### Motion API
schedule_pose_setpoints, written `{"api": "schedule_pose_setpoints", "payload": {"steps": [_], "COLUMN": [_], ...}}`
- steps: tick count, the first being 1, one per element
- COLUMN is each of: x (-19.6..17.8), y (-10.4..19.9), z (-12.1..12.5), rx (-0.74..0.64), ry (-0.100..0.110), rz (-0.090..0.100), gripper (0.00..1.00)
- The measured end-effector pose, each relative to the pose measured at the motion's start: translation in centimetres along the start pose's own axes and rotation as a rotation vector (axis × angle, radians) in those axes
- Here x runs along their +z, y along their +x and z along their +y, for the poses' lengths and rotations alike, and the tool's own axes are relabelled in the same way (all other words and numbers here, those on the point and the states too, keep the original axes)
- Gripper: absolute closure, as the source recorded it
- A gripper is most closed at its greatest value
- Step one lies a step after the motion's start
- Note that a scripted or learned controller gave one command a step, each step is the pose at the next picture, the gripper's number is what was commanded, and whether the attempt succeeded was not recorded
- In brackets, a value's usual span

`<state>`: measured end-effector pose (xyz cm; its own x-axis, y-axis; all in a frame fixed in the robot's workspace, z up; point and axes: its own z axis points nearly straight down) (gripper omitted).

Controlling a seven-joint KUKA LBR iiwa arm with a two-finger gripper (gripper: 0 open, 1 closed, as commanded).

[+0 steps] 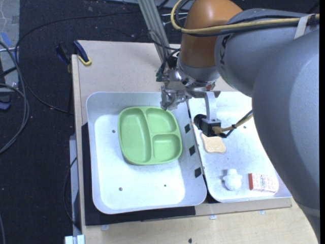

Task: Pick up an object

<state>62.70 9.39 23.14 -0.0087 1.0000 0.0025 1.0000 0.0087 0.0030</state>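
A green plate [150, 135] with three compartments lies in the left bin [104, 187], toward its back right. My gripper [170, 101] hangs at the plate's far right rim, close above it. In the right bin [254, 194] lie a tan slice like toast [214, 144], a small white object [232, 180] and a small red and white packet [262, 182]. The arm covers the back of the right bin.
The two white bins sit side by side on a pale bench, with a black divider strip [192, 146] between them. A blue and yellow tool [80, 53] lies at the bench's far left corner. Metal rods [152, 19] slant up behind the gripper.
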Motion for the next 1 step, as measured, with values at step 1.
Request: {"api": "schedule_pose_setpoints", "payload": {"steps": [1], "x": [0.07], "y": [-0.42], "z": [-0.04], "rx": [0.006], "ry": [0.002], "rz": [-0.002], "gripper": [0.0]}}
